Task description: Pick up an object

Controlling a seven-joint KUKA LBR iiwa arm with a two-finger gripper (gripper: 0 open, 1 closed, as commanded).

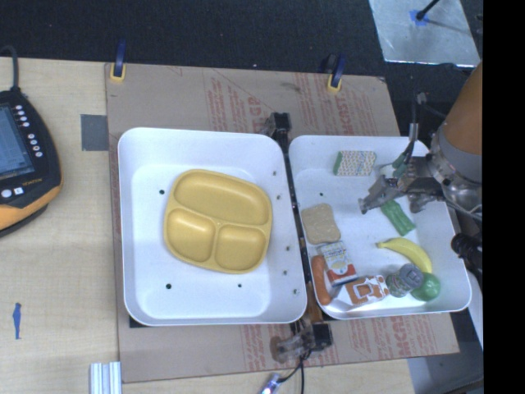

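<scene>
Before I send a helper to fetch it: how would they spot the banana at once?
Look at the right-hand shallow white bin, the one crowded with small items, not the one holding the yellow divided tray. Near that bin's right wall lies the curved yellow banana, just above a round green fruit. It is the only curved yellow thing there.

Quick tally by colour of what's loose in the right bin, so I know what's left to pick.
Green: 3, box, block, ball
Yellow: 1, banana
Tan: 1, bread slice
Orange: 1, carrot
Grey: 1, round piece
White and orange: 2, packet, carton
Total: 9
</scene>
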